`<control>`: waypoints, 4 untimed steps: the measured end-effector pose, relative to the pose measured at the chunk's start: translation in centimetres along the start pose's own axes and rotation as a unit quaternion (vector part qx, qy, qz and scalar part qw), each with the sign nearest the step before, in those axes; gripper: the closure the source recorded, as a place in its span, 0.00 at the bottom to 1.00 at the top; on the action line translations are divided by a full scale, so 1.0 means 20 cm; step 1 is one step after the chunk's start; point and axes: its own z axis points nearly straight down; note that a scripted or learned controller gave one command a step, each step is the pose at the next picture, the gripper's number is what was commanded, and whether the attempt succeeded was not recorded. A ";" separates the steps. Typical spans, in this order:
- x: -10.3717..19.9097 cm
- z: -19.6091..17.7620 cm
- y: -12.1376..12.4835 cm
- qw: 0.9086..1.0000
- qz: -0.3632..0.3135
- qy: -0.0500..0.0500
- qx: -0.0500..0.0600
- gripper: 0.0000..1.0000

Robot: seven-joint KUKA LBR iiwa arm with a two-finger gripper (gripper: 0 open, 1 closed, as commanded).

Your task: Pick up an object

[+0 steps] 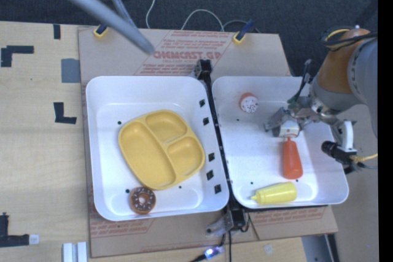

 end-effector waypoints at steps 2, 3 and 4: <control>0.02 -0.37 0.02 1.000 0.000 0.000 -0.002 1.00; 0.00 -0.65 0.07 1.000 0.000 0.000 -0.002 1.00; 0.00 -0.67 0.07 1.000 0.001 0.001 0.000 1.00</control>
